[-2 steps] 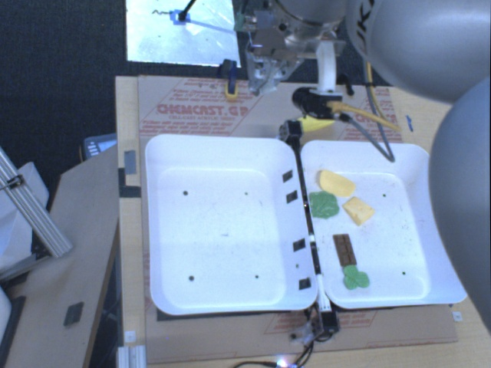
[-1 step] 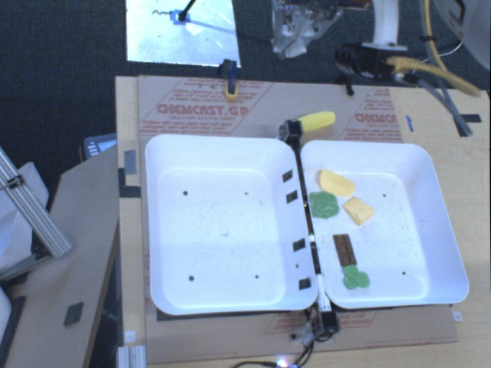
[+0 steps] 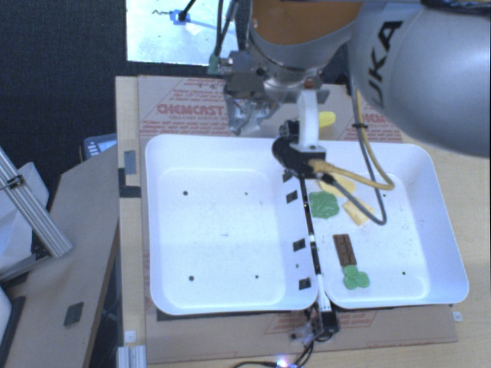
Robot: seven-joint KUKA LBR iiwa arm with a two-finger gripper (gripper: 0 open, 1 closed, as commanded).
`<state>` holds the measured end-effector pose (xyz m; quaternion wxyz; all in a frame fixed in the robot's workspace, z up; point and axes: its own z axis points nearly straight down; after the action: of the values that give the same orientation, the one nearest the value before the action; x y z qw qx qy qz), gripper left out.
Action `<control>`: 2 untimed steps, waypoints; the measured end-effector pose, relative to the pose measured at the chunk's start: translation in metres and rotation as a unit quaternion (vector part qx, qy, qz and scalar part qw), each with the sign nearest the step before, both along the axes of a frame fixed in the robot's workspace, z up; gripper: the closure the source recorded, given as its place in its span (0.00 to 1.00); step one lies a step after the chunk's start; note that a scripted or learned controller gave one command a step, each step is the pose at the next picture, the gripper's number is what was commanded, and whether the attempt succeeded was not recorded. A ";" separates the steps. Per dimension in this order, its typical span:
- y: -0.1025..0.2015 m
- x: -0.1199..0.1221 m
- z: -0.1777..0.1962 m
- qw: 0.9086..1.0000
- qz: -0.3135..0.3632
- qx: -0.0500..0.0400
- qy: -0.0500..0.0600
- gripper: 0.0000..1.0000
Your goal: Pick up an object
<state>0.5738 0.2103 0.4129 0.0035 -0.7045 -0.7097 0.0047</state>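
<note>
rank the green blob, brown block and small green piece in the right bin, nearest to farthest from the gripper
1. Green blob, upper left of the right bin, nearest the gripper.
2. Brown block, lower, near the divider.
3. Small green piece, near the front rim, farthest.

Right bin: green blob (image 3: 323, 204) near divider, yellow stick (image 3: 354, 211) just beside it, brown bar (image 3: 344, 248) lower, small green piece (image 3: 355, 279) touching its end, possibly leaf-shaped.
</note>
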 end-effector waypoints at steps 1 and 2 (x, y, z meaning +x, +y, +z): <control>-0.004 -0.036 0.130 1.000 -0.001 0.004 -0.013 1.00; -0.065 0.031 0.121 1.000 -0.007 0.000 -0.008 1.00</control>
<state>0.6051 0.1450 0.5343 -0.0018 -0.7091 -0.7051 -0.0006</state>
